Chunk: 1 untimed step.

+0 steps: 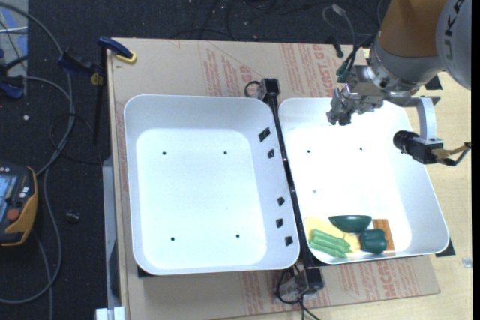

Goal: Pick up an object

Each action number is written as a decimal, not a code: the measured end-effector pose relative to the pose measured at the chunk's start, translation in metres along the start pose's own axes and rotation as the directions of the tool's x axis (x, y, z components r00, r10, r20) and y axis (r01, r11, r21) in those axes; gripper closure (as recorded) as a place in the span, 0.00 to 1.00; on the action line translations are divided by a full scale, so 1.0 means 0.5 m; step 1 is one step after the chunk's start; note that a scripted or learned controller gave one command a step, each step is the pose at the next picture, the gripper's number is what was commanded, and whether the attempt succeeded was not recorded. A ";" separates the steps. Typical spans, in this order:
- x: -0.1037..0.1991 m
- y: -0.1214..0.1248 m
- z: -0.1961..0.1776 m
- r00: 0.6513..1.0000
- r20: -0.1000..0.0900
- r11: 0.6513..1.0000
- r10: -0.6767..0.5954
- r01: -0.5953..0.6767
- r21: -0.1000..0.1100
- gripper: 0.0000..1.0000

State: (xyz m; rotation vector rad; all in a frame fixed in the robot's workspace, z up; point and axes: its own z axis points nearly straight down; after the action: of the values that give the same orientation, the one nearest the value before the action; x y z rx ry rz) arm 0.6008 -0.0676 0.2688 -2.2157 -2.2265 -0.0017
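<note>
Standing by the bench, I would say the main worry is the crowding in the right bin point(420, 168); everything worth taking sits bunched in its near corner, hard against the wall. A dark green bowl point(350, 222) lies there, touching or overlapping a pale yellow flat piece point(319, 225) and an orange-brown block point(383, 225); just in front of it lie a ridged light green object point(329, 242) and a teal lump point(373, 240), the two close together.

A descent into that cluster could land the fingertips on two things at once, or push one under another; the bin's raised rim so near the pile could also block one finger from getting down beside anything. The bowl's rounded shell looks likely to slip out of a pinch; the flat yellow piece looks too low to catch at all. The left bin point(142, 183) offers nothing to aim for.

As for the arm, it reaches in from the right, its orange band high above the wrist; the gripper point(341, 115) hangs over the far edge of the right bin, well apart from the cluster, pointing down; nothing sits between its fingers, and whether they stand apart or together I cannot tell from here.
</note>
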 end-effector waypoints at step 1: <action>0.106 0.037 0.001 1.000 0.000 1.000 0.000 0.000 0.001 1.00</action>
State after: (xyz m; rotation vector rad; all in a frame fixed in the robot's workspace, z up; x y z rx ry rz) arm 0.6189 -0.0143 0.2682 -2.2153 -2.2261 -0.0011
